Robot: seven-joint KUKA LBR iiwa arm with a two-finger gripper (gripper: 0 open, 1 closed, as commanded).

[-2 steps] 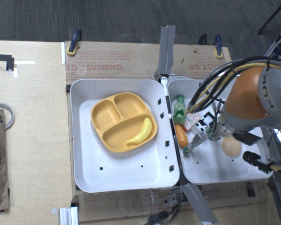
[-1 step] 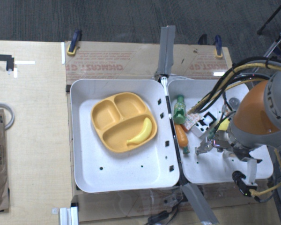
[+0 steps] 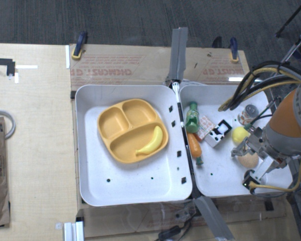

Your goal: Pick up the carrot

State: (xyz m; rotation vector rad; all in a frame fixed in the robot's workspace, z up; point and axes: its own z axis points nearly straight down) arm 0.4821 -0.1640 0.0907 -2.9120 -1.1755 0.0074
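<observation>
The carrot [image 3: 193, 145] is lying in the right bin [image 3: 215, 185], against its left wall, just near of the green bottle [image 3: 191, 116]. The arm [image 3: 287, 124] is reaching in from the right, its gripper [image 3: 251, 152] hanging over a tan rounded object [image 3: 248, 160], well apart from the carrot; whether the gripper is wide or narrow cannot be told. A banana [image 3: 151, 141] is sitting in the yellow divided plate [image 3: 121, 129] in the left bin [image 3: 90, 179].

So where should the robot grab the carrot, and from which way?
Probably around the orange middle of the carrot, coming straight down from above. It lies flat in the right bin, tight against the wall beside the left bin, green top pointing toward the camera. The fingers should close across its narrow width. The green bottle sits just behind it, so grip nearer the leafy end.
</observation>
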